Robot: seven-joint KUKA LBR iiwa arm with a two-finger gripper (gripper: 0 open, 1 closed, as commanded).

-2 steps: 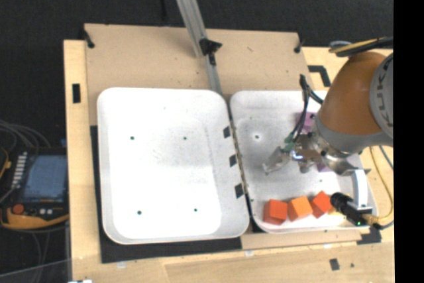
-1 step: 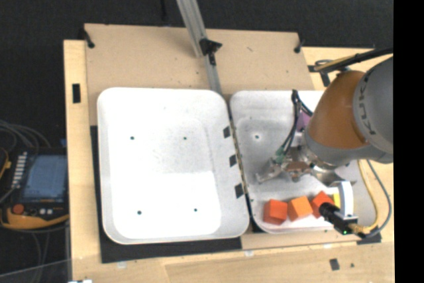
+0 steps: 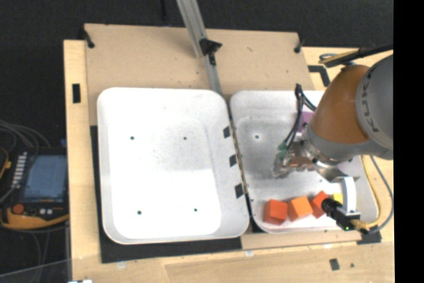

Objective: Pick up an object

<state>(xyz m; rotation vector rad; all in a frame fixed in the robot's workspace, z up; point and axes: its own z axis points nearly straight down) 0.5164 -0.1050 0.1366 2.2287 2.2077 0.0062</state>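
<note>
Jaws (image 3: 286,168) sat low over the right bin's (image 3: 258,109) middle, their state hidden; nearest orange block (image 3: 276,211) lay just toward the bin's near edge, second block (image 3: 301,207) beside it.

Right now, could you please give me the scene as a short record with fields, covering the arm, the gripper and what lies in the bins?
arm: grey with orange band, reaching in from the right over the right bin
gripper: low over the middle of the right bin; finger state unclear
held object: none visible
left bin: white, beside the right bin
right bin contents: two orange blocks, one and one, side by side along the near wall; a purple item partly hidden behind the arm
</note>
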